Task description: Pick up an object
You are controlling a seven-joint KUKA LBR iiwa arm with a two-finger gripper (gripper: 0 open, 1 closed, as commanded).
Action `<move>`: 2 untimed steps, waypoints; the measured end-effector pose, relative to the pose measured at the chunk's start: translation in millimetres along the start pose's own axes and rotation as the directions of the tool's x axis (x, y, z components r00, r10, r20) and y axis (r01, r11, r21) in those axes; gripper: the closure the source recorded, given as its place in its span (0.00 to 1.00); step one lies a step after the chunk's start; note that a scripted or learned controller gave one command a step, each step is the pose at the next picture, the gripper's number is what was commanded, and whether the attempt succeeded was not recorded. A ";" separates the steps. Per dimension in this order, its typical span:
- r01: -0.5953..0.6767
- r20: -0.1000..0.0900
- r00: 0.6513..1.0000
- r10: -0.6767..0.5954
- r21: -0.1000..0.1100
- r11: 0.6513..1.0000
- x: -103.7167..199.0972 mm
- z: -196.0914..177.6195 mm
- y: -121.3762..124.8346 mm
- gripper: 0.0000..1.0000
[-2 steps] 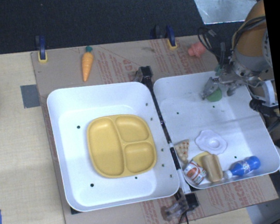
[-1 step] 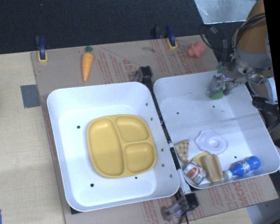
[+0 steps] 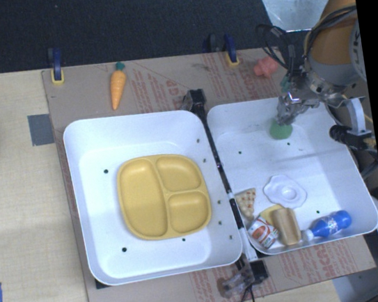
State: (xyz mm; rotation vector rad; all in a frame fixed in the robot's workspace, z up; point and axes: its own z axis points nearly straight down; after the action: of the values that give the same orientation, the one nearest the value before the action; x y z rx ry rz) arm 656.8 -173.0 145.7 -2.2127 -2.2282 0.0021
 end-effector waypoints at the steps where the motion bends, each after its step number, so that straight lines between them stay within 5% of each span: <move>1: -0.001 0.000 1.000 0.001 0.002 1.000 -1.2 1.9 -0.5 0.00; 2: 0.000 0.000 1.000 0.000 0.005 1.000 -0.7 35.4 -1.1 0.00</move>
State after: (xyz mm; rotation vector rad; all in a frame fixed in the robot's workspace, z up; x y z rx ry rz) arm 655.6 -173.7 110.3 -2.2103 -2.2255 0.0077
